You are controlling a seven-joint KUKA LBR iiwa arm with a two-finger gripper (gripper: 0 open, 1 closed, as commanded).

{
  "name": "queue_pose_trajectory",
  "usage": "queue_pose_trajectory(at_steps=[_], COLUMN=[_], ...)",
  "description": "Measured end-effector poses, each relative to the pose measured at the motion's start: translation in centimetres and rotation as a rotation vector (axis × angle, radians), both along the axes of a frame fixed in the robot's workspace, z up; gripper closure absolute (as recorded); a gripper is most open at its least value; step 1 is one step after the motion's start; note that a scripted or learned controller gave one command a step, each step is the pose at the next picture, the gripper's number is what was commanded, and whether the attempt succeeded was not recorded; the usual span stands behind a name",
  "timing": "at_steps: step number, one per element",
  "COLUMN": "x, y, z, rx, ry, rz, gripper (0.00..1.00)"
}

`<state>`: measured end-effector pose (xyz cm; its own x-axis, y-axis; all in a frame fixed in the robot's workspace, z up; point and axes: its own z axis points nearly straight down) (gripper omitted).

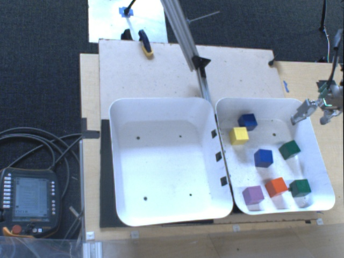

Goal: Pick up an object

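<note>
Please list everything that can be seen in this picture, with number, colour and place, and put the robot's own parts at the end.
Bins: 2, white, side by side on the bench; left bin, right bin.
Blue cubes: 2, right bin; one at the far side, one in the middle.
Yellow cube: 1, right bin, beside the far blue cube.
Green cubes: 2, right bin; one toward the right wall, one at the near right corner.
Orange cube: 1, right bin, near side.
Purple cube: 1, right bin, near side.
Teach pendant: 1, dark grey, left of the bench.
Gripper: 1, grey, over the right bin's far right corner.
</note>
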<state>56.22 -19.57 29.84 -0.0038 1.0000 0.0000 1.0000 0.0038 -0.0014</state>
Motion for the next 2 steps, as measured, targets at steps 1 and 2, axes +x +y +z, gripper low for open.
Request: queue_pose_trajectory(at_steps=[1, 2], x=[0.1, 0.1], y=[0.0, 0.1], z=[0.2, -6.0], rx=[-0.001, 0.001], ry=[-0.004, 0.002], rz=[0.001, -0.002], gripper=[0.00, 0.00])
